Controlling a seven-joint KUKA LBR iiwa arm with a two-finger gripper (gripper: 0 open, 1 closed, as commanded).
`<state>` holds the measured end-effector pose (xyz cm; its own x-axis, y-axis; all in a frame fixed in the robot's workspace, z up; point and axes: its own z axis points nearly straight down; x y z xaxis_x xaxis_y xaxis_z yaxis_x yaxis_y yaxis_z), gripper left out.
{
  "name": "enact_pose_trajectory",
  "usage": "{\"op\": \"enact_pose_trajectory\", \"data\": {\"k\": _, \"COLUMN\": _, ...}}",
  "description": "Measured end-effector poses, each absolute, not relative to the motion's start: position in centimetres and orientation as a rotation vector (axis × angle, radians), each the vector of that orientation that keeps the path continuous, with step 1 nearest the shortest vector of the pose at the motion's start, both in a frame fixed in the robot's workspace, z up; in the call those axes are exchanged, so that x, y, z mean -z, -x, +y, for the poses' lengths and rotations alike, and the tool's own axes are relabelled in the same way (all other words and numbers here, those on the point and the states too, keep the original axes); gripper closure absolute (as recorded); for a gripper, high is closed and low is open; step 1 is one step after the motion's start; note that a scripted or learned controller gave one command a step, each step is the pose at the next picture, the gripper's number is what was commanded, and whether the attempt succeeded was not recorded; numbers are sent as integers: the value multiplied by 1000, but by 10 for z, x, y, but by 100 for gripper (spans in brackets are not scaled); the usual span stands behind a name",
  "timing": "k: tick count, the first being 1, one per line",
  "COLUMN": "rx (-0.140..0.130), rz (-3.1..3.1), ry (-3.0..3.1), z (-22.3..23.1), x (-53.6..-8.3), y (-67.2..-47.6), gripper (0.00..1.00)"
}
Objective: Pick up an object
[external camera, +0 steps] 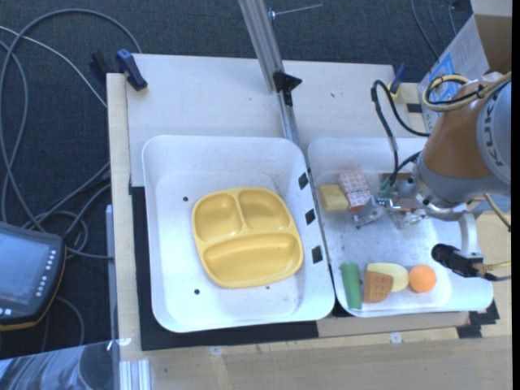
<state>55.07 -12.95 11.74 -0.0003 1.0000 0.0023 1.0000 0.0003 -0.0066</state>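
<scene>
The pincer (367, 212) sits low in the right bin (325, 154), whether clenched or released I cannot tell, just beside a red-and-white carton (354, 188) and a yellow block (331, 197). Crowding risks a nudge instead of a grasp. The carton's print is unreadable.

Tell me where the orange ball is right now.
The orange ball lies in the right bin, near its front edge, just right of the yellow piece.
</scene>
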Motion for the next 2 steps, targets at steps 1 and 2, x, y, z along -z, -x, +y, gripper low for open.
{"op": "enact_pose_trajectory", "data": {"k": 1, "rx": -4, "rz": -2218, "ry": 2217, "z": -129, "x": -91, "y": -550, "gripper": 0}}
{"op": "enact_pose_trajectory", "data": {"k": 2, "rx": 3, "rz": -2222, "ry": 2219, "z": -129, "x": -104, "y": -552, "gripper": 100}}
